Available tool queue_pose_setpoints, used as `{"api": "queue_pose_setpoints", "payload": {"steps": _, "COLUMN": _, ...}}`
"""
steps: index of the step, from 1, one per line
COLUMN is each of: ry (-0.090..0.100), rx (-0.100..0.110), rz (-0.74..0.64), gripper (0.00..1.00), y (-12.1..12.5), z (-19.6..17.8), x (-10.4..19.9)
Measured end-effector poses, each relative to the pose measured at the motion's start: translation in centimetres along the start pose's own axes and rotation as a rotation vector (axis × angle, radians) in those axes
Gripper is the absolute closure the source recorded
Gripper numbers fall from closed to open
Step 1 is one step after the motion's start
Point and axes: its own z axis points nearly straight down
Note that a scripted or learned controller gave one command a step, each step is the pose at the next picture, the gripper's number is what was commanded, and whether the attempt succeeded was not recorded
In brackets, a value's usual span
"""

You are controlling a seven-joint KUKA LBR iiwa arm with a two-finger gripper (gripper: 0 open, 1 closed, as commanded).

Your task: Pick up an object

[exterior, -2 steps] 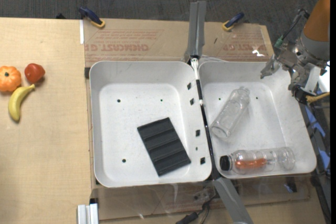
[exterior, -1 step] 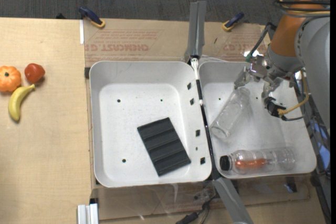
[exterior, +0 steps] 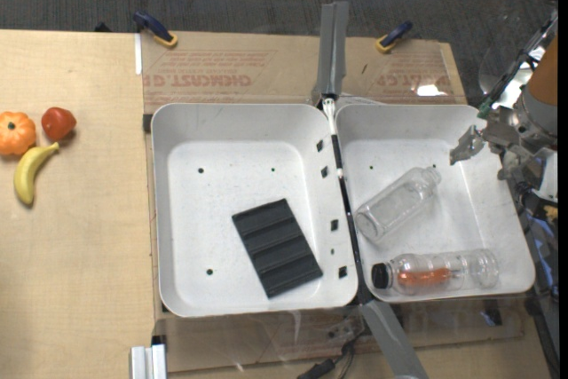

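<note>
Hovering at the right edge of my view, the gripper [exterior: 484, 145] is sitting over the right rim of the right bin [exterior: 497, 217], and I am seeing nothing held in it. I am making out one pale finger pointing left into the bin, but I cannot tell how far apart the fingers are standing from this angle. The arm's orange band is showing just above it at the frame edge.

I am looking at two clear plastic bottles in the right bin. The upper bottle [exterior: 398, 202] is lying tilted, its cap end toward the gripper but apart from it. The lower bottle [exterior: 435, 272] is lying along the bin's near wall, with a dark cap on its left end and something orange inside.

I am seeing a dark ribbed block [exterior: 276, 246] lying at a slant on the floor of the left bin [exterior: 177, 191].

Off to the left on the bench [exterior: 71, 280], a banana [exterior: 29, 174], an orange fruit [exterior: 15, 134] and a red fruit [exterior: 59, 123] are sitting clustered together, well apart from the bins. Two clamps [exterior: 154, 28] are gripping the cardboard [exterior: 222, 71] behind the bins.
</note>
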Motion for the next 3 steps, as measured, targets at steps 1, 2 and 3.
{"api": "queue_pose_setpoints", "payload": {"steps": 1, "ry": 0.001, "rx": 0.003, "rz": -0.067, "gripper": 0.0, "y": -1.7, "z": -2.1, "x": 1.0}}
{"api": "queue_pose_setpoints", "payload": {"steps": 2, "ry": 0.002, "rx": 0.0, "rz": -0.255, "gripper": 0.0, "y": -2.5, "z": 4.6, "x": 3.9}}
{"api": "queue_pose_setpoints", "payload": {"steps": 3, "ry": 0.002, "rx": 0.003, "rz": -0.338, "gripper": 0.0, "y": -8.4, "z": 7.0, "x": 5.9}}
